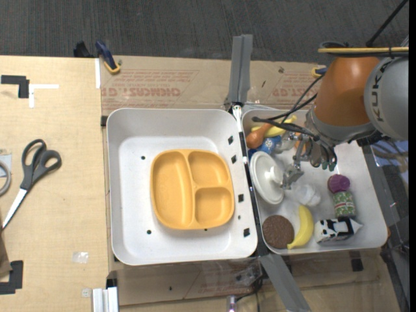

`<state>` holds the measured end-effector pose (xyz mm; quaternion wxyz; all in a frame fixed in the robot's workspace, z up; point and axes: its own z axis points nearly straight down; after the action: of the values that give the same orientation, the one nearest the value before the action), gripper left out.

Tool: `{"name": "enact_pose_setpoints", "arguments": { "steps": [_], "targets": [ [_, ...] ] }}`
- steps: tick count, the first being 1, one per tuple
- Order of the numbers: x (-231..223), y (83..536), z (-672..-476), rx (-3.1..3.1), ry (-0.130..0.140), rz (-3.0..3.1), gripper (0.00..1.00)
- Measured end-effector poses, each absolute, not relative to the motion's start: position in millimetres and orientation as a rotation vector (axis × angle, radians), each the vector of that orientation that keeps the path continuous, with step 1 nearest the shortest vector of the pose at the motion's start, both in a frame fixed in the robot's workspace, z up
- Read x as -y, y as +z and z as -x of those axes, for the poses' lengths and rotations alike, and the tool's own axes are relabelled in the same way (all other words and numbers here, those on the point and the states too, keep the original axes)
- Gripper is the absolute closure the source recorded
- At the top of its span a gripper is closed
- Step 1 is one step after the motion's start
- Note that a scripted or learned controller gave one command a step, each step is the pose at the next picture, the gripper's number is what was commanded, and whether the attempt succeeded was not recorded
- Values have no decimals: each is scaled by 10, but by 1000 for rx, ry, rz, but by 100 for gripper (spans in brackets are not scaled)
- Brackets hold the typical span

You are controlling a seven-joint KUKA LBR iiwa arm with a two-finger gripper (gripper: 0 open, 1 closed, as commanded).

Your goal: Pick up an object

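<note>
The right bin (pixel 365 197) holds several objects: a white bowl (pixel 265 174) on its side, a banana (pixel 303 226), a brown round disc (pixel 278 231), a purple ball (pixel 338 183), a green can (pixel 344 203) and a black-and-white carton (pixel 337 229). An orange fruit (pixel 257 135), a yellow item (pixel 276 130) and a blue item (pixel 268 145) lie at the bin's far left corner. My gripper (pixel 296 174) hangs low over the bin's middle, just right of the white bowl and above a clear crumpled piece (pixel 305 194). The arm's orange band covers the bin's far right part.
The left bin (pixel 130 174) holds a yellow divided plate (pixel 193 188). Scissors (pixel 32 168) lie on the wooden bench at the far left. A grey bar (pixel 239 70) runs back from between the two bins.
</note>
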<state>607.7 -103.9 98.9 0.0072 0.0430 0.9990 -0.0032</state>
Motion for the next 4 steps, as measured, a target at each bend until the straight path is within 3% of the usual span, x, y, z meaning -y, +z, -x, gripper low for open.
{"name": "enact_pose_setpoints", "arguments": {
  "steps": [1,2,3,4],
  "targets": [
    [1130,934,-5096,-3130,-4,-231,0],
    [1533,943,-6401,-3132,-2,109,0],
    [990,934,-6403,-3136,0,-57,0],
    [1390,1128,-6324,-3133,-1,-113,0]
  ]
}}
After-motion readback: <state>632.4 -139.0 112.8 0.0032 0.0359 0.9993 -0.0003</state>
